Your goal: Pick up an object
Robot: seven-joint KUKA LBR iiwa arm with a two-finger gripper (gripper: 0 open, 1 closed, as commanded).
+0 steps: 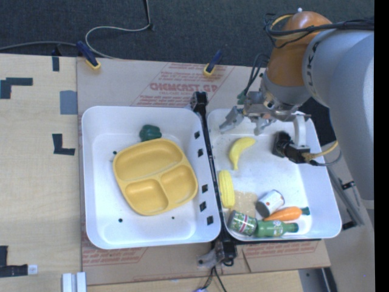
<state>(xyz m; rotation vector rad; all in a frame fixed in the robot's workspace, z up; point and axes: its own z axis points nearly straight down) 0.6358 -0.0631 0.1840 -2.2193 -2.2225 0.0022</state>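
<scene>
Because the toy banana [240, 151] lies nearest below the gripper [246, 121], I judge it the likeliest object for this pick, and its shape is where trouble could start. It is a curved yellow piece, smooth and glossy by the look of it, thicker at one end and tapering towards the other, lying flat on the floor of the right bin [316, 181] near that bin's far edge and closer to its left wall than its right. A curved, slick body like that could roll or squirt sideways if the fingers close across the bend rather than square over its thickest part.

The gripper hangs just above the far edge of the right bin with its fingers spread and nothing between them. It sits a little beyond the banana, so a straight descent might catch only the tip or strike the bin's rim.

Further out, a toy corn cob [226, 188] lies along the left wall, and in the near corner a green bottle [272, 227], a carrot [285, 213] and a small can [270, 201] crowd together, touching or nearly so. A grab there risks nudging neighbours. The left bin [97, 181] carries a yellow divided plate [155, 176] and a dark green piece [150, 132] at the plate's far edge.
</scene>
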